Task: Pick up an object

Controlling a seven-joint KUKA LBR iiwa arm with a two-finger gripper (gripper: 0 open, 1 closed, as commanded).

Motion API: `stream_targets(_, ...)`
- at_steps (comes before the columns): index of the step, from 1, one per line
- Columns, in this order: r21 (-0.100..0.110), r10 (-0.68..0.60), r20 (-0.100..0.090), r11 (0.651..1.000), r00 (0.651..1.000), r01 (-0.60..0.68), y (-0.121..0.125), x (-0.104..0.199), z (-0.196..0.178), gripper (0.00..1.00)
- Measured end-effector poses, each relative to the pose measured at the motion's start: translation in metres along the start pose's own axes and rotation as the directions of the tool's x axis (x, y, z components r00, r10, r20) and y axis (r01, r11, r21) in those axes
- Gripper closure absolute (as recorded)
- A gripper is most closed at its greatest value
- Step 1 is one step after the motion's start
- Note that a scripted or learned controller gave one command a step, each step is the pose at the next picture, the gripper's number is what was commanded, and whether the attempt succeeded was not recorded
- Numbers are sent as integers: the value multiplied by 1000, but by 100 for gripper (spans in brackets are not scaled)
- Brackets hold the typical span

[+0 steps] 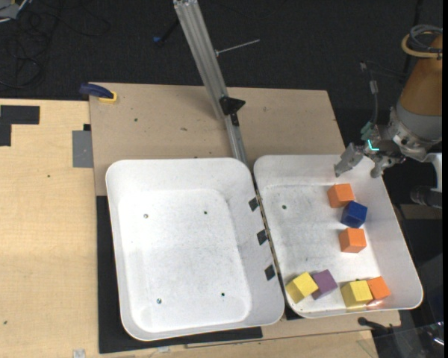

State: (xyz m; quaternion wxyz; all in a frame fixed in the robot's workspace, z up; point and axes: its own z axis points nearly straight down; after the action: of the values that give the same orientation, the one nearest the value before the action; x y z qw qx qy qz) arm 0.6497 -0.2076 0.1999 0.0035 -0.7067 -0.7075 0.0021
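The right bin [299,200] holds several small blocks. An orange block [340,194] lies near its far right side, with a blue block [354,214] just below it and another orange block [352,239] below that. Along the front edge sit a yellow block [302,285], a purple block [324,281], a second yellow block [355,293] and an orange block [377,288]. My gripper [362,164] hangs over the bin's far right rim, above the top orange block, open, with nothing between its fingers.
The left bin [179,245] lies beside the right one, joined by black clips [260,236]. A slanted metal rail [209,66] rises behind the bins. A blue and yellow clamp [98,92] sits at the bench's far left corner.
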Motion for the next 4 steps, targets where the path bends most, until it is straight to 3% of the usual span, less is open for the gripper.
stream_targets(1, -4, -4, 2, 1000, 1000, 4, 1, 1, -3, 0)
stream_targets(3, -1, -3, 0, 1000, 1000, 3, -11, 12, 90, 0)
stream_targets(4, -4, -5, 2, 1000, 1000, 5, -11, 13, 110, 0)
